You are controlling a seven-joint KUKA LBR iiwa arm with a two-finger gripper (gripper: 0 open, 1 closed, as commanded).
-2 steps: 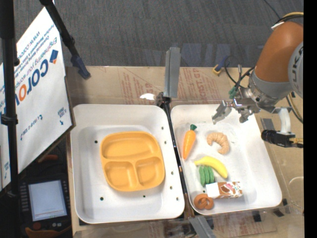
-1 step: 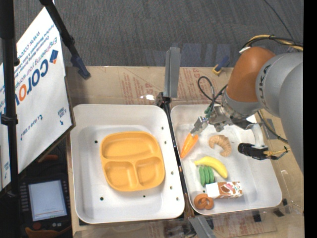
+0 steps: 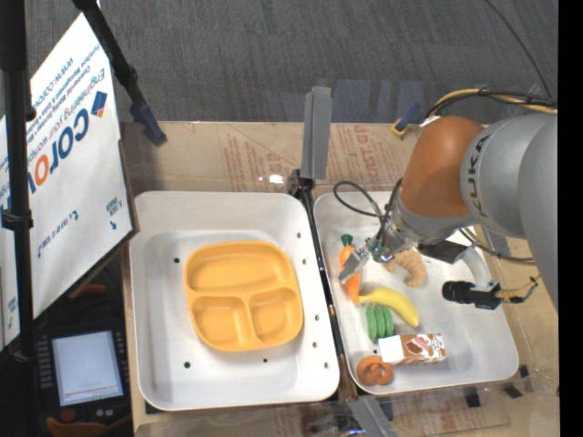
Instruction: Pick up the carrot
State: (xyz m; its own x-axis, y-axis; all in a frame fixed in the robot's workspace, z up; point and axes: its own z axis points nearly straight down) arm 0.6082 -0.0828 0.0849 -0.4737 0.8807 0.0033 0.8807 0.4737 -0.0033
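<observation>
The carrot (image 3: 347, 260), orange with a green top, lies against the left wall of the right bin (image 3: 492, 353), pointing toward the front. My gripper (image 3: 358, 267) reaches down from the right and sits right over the carrot, its tip at the carrot's middle. The arm's orange band (image 3: 442, 176) hangs above the back of that bin and hides part of its floor.
In the right bin, close to the carrot, lie a banana (image 3: 393, 304), green pea pods (image 3: 380, 321), a tan croissant (image 3: 410, 265), a juice carton (image 3: 415, 348) and a pretzel (image 3: 373, 370). The left bin (image 3: 155, 335) holds a yellow divided plate (image 3: 244, 295).
</observation>
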